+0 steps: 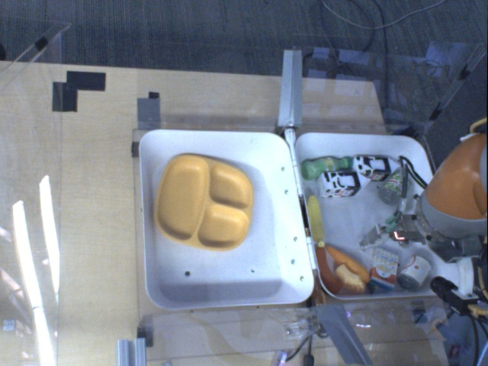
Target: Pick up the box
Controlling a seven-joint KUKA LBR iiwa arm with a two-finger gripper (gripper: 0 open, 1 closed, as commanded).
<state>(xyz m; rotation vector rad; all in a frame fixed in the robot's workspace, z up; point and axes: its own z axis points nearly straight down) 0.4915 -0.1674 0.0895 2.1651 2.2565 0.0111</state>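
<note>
From where I stand, the worktop [91,204] carries two shallow white bins side by side. The left bin [229,284] holds one thing, a yellow divided tray [202,202] lying flat with three compartments. The right bin [347,216] is the busy one: a green bottle [324,166] lies along its far wall, a black-and-white cow-patterned item [347,181] sits just beside it, a thin yellow stick [313,218] runs along the wall next to the divider, and an orange and tan toy food piece [343,269] is tucked into the near corner.

The box [384,262], as best I can judge, is the small pale carton with printed sides lying near the front of the right bin, between the toy food and a small round grey-and-red can [414,271]. It rests on the bin floor, tilted a little, and nothing grips it.

The arm [457,197] leans in from the right, its orange band and grey wrist hanging over the right edge of that bin. The tool [396,231] sits low amid a tangle of cable and metal parts just beyond the box; I cannot tell how it is set, because the wrist and the clutter mask it. It looks near the carton but not on it.

So the task looks barely begun: the arm is in the right bin and close to the target, but the grasp and the lift are both left to do. The crowding at that corner could make a clean grip awkward.
</note>
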